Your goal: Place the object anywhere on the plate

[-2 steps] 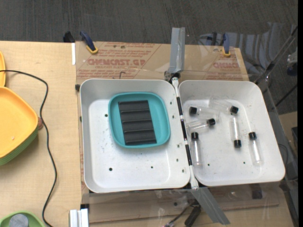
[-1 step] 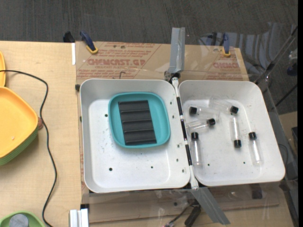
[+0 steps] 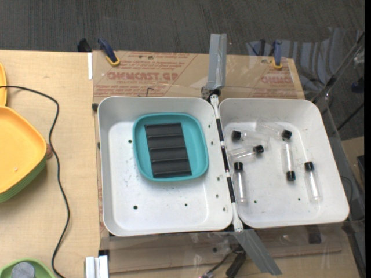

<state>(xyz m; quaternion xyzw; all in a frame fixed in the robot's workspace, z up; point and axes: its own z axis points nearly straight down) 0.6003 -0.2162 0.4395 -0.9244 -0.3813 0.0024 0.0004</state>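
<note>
A teal plate (image 3: 171,146) with a dark ribbed insert sits in the left bin (image 3: 116,213). Right of the plate, several clear vials (image 3: 287,155) with black caps lie scattered in the right bin (image 3: 330,213), none on the plate.

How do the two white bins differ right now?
The left bin holds one teal plate with a dark ribbed insert; the right bin holds several clear vials with black caps, scattered at different angles. The left bin's floor looks speckled, the right bin's cleaner. Both are shallow, white and about the same size.
</note>
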